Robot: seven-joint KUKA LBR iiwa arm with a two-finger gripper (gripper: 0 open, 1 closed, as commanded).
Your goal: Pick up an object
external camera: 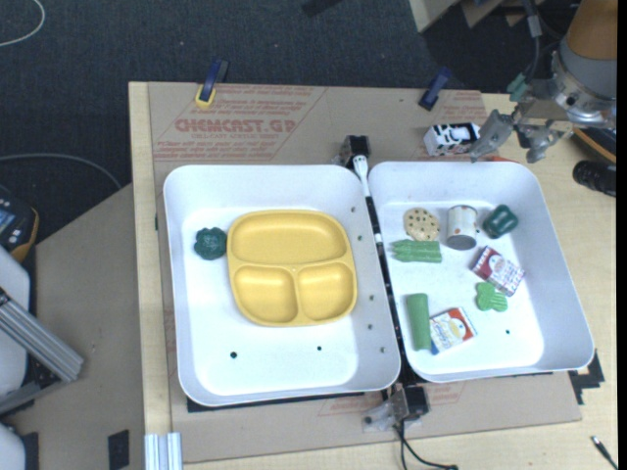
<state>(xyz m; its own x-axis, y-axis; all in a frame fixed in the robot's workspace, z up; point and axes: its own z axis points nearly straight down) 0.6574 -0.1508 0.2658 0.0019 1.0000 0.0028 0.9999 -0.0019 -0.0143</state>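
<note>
The gripper (pixel 509 137) hangs above the far rim of the right bin (pixel 558 262), toward its far right corner, and its two fingers stand spread with nothing between them. Just beside it on the bench, outside the bin, sits a small black-and-white toy (pixel 451 137). The pickable things crowd the right bin: a cookie (pixel 421 224) touching a flat green piece (pixel 416 253), a silver can (pixel 460 227) on its side, a dark green block (pixel 500 220) near the far wall, a red-and-white packet (pixel 498 269), a small light green piece (pixel 492 298), a green cylinder (pixel 418 321) and a red-and-white carton (pixel 452 329) just beside it. Bare floor lies along the bin's right wall and near edge. The left bin (pixel 186 262) holds a yellow divided plate (pixel 291 266) with a dark green lump (pixel 210 244) touching its left edge.
</note>
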